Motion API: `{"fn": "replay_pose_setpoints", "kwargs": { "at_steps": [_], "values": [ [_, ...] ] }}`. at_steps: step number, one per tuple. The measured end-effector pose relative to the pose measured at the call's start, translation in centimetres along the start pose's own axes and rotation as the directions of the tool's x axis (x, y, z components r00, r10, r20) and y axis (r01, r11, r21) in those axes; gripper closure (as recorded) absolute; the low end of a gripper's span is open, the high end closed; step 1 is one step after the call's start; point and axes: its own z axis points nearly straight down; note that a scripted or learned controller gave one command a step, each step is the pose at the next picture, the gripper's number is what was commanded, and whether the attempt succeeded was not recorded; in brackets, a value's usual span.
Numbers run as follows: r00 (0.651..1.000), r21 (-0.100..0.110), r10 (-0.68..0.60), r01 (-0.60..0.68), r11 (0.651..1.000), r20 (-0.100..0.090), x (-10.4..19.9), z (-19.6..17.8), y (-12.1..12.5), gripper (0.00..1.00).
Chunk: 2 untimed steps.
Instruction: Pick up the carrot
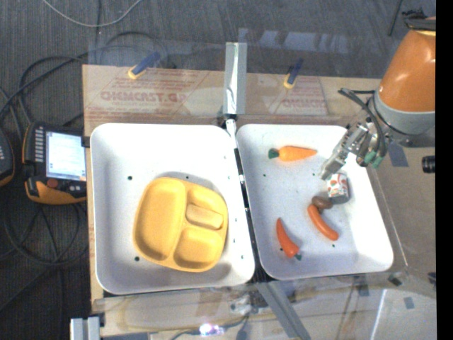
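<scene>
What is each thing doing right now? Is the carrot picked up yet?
carrot: lying flat in right bin, not picked up
gripper: hovering right of carrot, holding nothing
red pepper: lying flat
sausage: lying flat
yellow tray: right way up in left bin

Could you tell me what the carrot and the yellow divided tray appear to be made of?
Carrot: probably moulded plastic toy food, with uniform orange and a smooth, slightly glossy skin. Yellow divided tray: likely plastic too, with one even colour, rounded moulded compartments and soft highlights.

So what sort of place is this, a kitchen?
More likely a robot test lab: two white bins on a bench holding toy food like a carrot, loose cables on carpet, and a handheld control screen.
</scene>
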Motion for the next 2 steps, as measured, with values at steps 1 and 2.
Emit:
{"fn": "replay_pose_setpoints", "kwargs": {
  "at_steps": [1,2],
  "values": [
    [0.973,-0.001,-0.229,0.229,0.973,0.001,3.8,3.2,4.9,1.00],
    [0.995,-0.001,0.102,-0.102,0.995,-0.003,1.4,12.1,2.0,1.00]
  ]
}}
